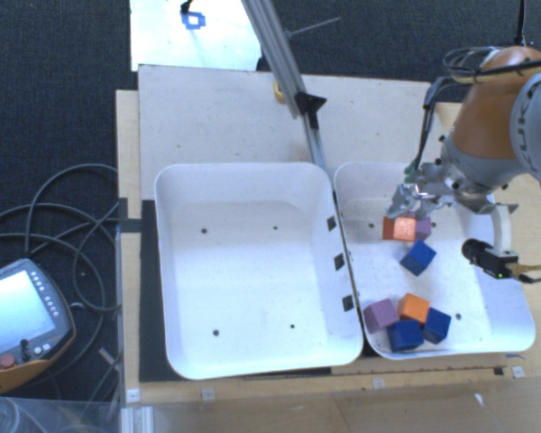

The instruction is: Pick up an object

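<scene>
Orange cube [398, 229], matte, lies beneath the hand [408, 203]; grip state unclear.

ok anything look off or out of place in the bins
Nothing looks damaged or spilled. The blocks all lie in the right bin: an orange block by the gripper, a blue block alone, four more clustered at the near wall.

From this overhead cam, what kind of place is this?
Likely a robotics lab bin-picking cell: a grey KUKA arm with an orange band, two shallow white plastic bins holding small coloured foam blocks, and a grey teach pendant on dark carpet.
</scene>
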Robot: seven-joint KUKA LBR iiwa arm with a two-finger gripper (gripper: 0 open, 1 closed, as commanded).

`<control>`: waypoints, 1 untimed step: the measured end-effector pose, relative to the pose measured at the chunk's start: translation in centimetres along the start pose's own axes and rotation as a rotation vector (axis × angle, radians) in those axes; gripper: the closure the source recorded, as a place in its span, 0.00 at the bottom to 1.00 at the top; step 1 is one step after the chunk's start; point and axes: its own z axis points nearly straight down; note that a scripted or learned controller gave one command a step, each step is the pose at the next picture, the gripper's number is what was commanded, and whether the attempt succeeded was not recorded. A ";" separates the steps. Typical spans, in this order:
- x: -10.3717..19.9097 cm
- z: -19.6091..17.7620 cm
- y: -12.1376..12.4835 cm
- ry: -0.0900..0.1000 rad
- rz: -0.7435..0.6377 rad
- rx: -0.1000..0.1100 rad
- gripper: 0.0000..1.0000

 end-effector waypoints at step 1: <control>-0.7 -6.2 -0.2 0.000 0.001 -0.001 1.00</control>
